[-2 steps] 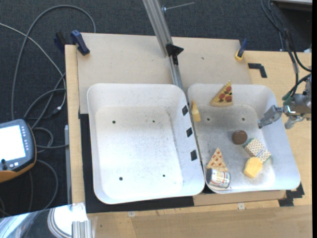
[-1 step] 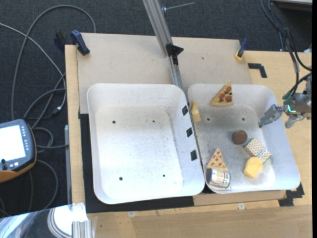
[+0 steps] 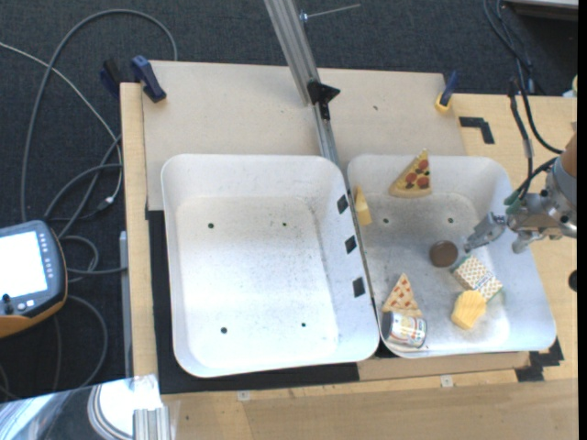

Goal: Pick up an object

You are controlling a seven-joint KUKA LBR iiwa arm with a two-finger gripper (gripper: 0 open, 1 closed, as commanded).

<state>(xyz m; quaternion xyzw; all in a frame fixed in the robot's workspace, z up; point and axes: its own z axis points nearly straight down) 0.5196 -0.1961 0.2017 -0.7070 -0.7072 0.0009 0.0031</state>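
Grey metal tool (image 3: pixel 500 228) with slim finger, boxy wrist block with greenish parts, dark cable above

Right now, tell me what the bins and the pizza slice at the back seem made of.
Bins: probably thin moulded plastic, matte white with rounded corners, speckled with dark scuffs. Pizza slice: likely a plastic or rubber toy, with flat, solid colours; too small to be sure.

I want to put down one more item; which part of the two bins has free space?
The left white bin is bare throughout. In the right white bin, only the middle strip below the top pizza slice is free; its lower half is crowded.
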